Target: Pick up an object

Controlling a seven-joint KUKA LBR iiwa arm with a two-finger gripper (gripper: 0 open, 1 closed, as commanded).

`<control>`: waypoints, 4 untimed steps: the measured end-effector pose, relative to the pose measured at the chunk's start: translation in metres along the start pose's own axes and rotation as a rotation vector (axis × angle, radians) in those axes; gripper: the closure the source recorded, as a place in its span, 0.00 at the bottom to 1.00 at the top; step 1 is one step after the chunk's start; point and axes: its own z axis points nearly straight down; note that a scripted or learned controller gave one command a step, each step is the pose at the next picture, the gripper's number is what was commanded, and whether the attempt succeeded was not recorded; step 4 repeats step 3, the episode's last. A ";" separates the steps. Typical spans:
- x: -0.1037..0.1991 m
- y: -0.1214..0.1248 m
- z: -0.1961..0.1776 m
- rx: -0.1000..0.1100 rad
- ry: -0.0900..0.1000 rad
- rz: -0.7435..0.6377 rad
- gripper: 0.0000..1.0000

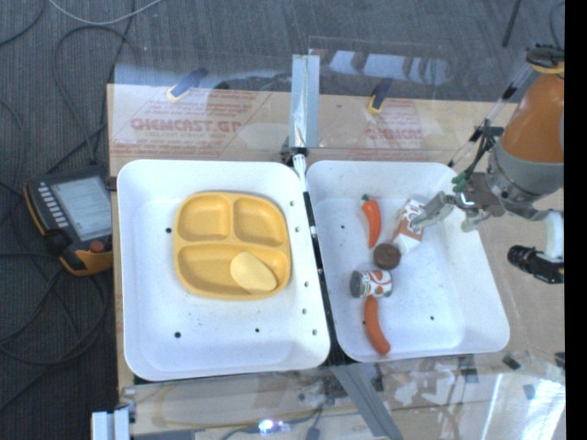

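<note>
Camera view shows the jaws low in the right bin, close against a small white-and-red bottle that lies tilted near the bin's upper middle; whether the jaws are spread or pressed together cannot be told, and nothing is visibly pinched. The likeliest failure, as I judge it, is a glancing contact: the bottle lies at a slant and could roll or skid away instead of seating. A dark round piece sits touching its lower end, so a sloppy close might catch both or knock one aside. An orange carrot lies just beside to the left, a small can and a second orange piece lower down. The bins are smooth and shallow, offering little friction. The left bin holds a yellow divided tray with a pale slice. The desk stands on dark carpet with loose cables, and a handheld pendant rests to the left.
</note>
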 end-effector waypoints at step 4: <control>0.049 0.068 -0.014 0.000 -0.005 0.082 1.00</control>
